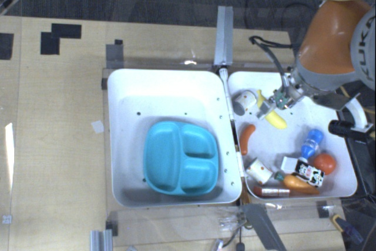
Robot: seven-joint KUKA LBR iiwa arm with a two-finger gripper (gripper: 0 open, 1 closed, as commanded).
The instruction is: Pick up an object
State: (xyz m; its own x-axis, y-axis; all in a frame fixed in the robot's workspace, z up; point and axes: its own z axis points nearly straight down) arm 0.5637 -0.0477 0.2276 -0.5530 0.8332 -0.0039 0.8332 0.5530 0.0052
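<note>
looking down from the fixed overhead camera, we've got the arm (pixel 338 47) coming in from the upper right, its big orange band bulging over the far right corner of the right bin (pixel 346 188). the grey wrist section angles down and to the left, ending in the gripper (pixel 281 100) low over the back half of that bin.

as for the gripper itself, honestly we can't tell if it's released or clenched, it's just too small and cluttered at that end. what we can say is that its tip sits right at the upper end of a yellow banana-shaped toy (pixel 275 120), touching or nearly so, but we can't see the toy actually being held by it.

just left of that there's a grey and white rounded object (pixel 242 103) with a bit of yellow beside it, up near the divider between the bins. below it an orange-red sausage-like piece (pixel 247 138) lies lengthwise along the left wall. the front of the right bin is crowded: a small white cup-like thing (pixel 258 172), a blue bottle (pixel 312 143), a red-orange ball (pixel 325 163), a carrot-looking piece (pixel 296 183), and a black and white patterned box (pixel 308 172) on top of it. there's printing on that box but we can't read it.

the left bin (pixel 135 91) holds a blue divided tray (pixel 181 157) sitting toward its front right.
</note>
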